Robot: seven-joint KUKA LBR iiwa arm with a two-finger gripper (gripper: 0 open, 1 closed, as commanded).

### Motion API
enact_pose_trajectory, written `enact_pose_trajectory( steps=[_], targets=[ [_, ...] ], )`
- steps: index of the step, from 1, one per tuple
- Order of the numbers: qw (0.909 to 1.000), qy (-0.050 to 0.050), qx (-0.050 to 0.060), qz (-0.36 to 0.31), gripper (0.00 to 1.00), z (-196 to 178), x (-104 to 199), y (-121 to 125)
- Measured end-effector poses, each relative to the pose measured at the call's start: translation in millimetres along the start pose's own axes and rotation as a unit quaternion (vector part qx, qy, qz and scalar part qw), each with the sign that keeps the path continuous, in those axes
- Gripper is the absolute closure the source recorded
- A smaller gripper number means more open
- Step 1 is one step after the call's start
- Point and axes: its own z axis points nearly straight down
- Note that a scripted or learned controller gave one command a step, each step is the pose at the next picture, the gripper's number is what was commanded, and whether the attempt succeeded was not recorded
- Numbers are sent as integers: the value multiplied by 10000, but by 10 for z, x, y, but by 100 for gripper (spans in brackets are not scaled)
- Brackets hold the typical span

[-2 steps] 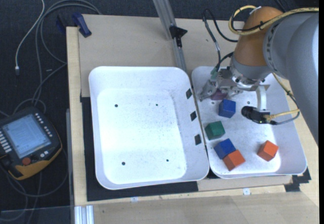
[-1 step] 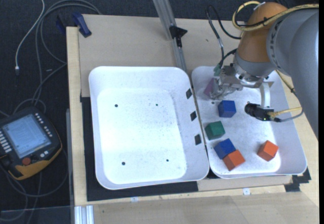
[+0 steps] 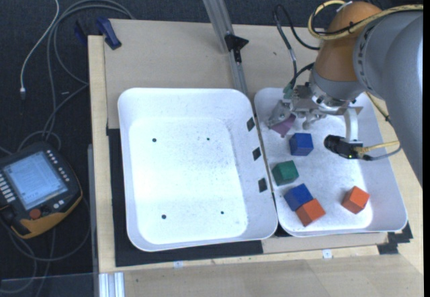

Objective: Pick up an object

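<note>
My gripper (image 3: 287, 114) hangs low over the far left part of the right bin (image 3: 383, 175), reached down from the grey arm with the orange band. A purple block (image 3: 284, 128) lies right under its tip, partly hidden by it, and I cannot tell whether it is touched. Just to the right of the block sits a blue cube (image 3: 302, 144). Nearer the front lie a green cube (image 3: 285, 171), a second blue cube (image 3: 297, 195), a red cube (image 3: 310, 211) and an orange cube (image 3: 355, 199).
The left bin (image 3: 134, 121) stands beside the right one, their rims meeting near black clips (image 3: 256, 153). A metal post (image 3: 215, 0) rises behind the bins. A black and yellow cable end (image 3: 342, 147) hangs over the right bin.
</note>
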Motion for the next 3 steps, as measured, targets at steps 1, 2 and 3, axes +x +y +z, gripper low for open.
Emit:
enact_pose_trajectory(
  steps=[1, 2, 3],
  targets=[
    [10000, 11, 33, -1, 100, -97, 5, -11],
    [10000, 8, 7, -1, 0, -101, 7, 1],
    [10000, 15, 4, -3, 100, -215, 13, 5]
  ],
)
